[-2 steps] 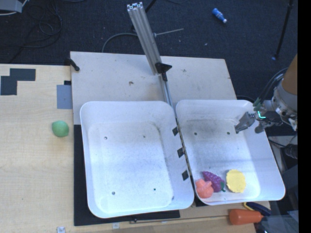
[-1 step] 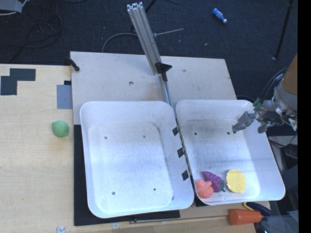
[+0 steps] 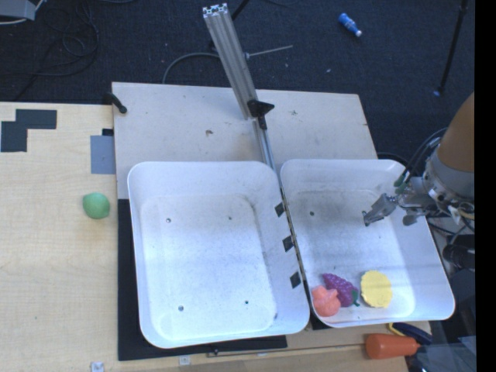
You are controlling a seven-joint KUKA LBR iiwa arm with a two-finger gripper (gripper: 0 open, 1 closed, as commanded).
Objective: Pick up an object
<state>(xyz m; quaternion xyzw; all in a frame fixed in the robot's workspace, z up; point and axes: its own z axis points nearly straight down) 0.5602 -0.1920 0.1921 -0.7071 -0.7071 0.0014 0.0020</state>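
Note:
In the right bin [image 3: 418, 246], three objects lie together near the front edge: an orange-pink lump [image 3: 326, 301], a purple piece [image 3: 339, 287] touching it, and a yellow round object [image 3: 376, 289] just to their right. My gripper [image 3: 392, 215] hangs over the right-hand part of this bin, well behind the objects. Its two grey fingers [image 3: 377, 209] stand apart, open, with nothing between them. The grey arm comes in from the right edge.
The left bin [image 3: 155, 208] sits beside the right one, with black clips along the shared wall. A green ball [image 3: 96, 205] rests on the wooden bench to the left. An orange object [image 3: 391, 346] lies in front of the right bin. An aluminium bar [image 3: 236, 60] slants behind the bins.

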